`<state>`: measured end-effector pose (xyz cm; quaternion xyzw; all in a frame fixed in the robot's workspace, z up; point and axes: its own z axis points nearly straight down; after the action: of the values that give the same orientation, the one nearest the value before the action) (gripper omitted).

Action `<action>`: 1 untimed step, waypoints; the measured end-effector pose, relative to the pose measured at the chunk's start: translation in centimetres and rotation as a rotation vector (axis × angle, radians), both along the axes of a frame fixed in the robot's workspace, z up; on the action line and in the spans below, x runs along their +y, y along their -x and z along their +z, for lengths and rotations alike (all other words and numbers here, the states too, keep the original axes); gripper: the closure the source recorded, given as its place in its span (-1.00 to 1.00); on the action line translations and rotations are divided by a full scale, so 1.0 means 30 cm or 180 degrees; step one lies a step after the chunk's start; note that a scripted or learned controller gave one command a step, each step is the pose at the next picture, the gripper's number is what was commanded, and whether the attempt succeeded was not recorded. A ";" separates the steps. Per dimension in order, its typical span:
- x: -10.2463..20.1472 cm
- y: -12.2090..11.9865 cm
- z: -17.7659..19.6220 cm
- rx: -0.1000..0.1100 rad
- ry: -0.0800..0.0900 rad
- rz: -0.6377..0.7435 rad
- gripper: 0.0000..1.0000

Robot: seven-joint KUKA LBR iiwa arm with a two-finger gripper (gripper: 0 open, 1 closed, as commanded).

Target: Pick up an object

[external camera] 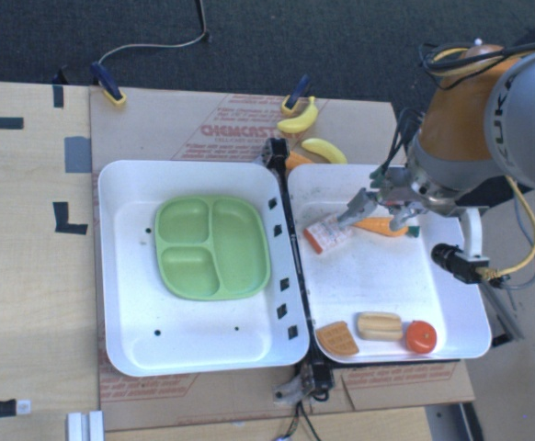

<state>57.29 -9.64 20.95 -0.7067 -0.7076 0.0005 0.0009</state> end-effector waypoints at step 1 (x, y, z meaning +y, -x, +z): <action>-0.195 -0.204 -0.116 0.0001 0.0004 -0.0004 -1.00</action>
<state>63.41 -15.48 17.46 -0.7071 -0.7072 0.0011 0.0005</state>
